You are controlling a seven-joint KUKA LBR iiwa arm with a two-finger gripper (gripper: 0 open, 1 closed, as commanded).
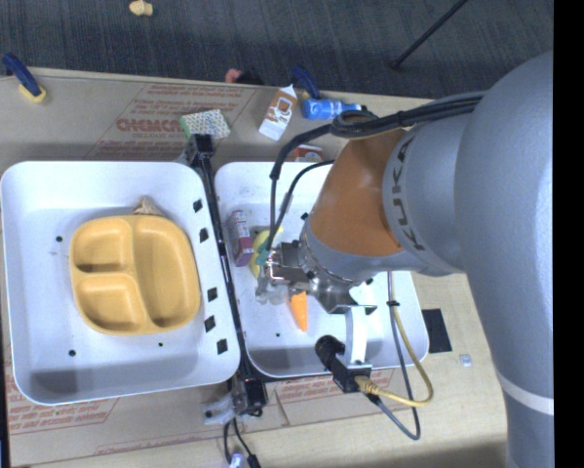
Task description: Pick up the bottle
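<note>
End effector [272, 283] (apparently) over right bin [262, 357].

Bulky grey arm [496, 193] with an orange band [365, 203] (black KUKA lettering), trailing black and yellow cables [399, 398].

We see an evenly lit scene under soft overhead light, neither dim nor harsh. The left bin [28, 261] shows a pale glare along its bare floor and a grey shadow pooled at its near edge. The yellow tray [134, 273] has gentle shading in its compartments and no hard highlights. The arm [447, 174] fills the right side, its grey shell slightly soft and washed, with a smooth gradient across the curve. Beneath it, the right bin [272, 359] lies partly in its shadow. The picture is low in resolution and a little grainy; the dark floor at the far edge loses detail
</note>
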